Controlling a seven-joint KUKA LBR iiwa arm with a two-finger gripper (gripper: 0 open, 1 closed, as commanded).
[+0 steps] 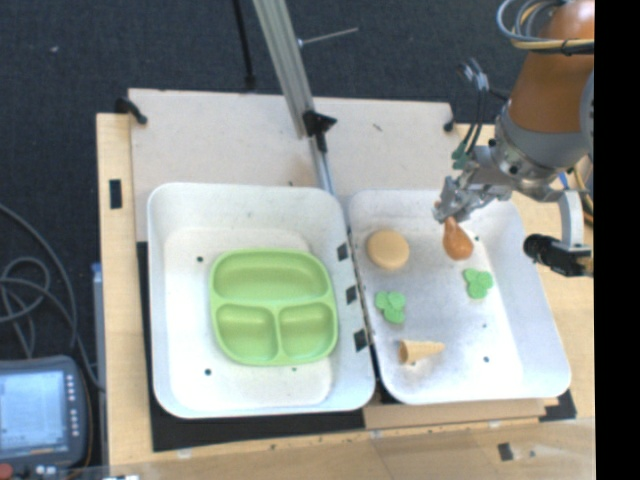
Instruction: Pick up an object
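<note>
1. Overhead, seen at a slant: two shallow white bins side by side on a bench, left bin (180, 218) and right bin (520, 338).
2. Reaching in from the right: grey arm with an orange band (550, 78), gripper (452, 211) low over the right bin's far part.
3. Hanging just under the gripper, tilted: a small orange drumstick-shaped piece (457, 240), its narrow top up at the fingertips; apparently pinched there, though the contact itself too small to confirm.
4. Lying in the right bin: a round tan bun (388, 249) near the left wall, a green clump (390, 306) just below it, a second green clump (478, 284) toward the right, a tan cone (420, 351) on its side near the front.
5. Resting in the left bin: a light green divided tray (272, 305) with three compartments, one long above, two smaller below.
6. Crossing the dividing edge from the top: a slanted metal pole (290, 68).
</note>
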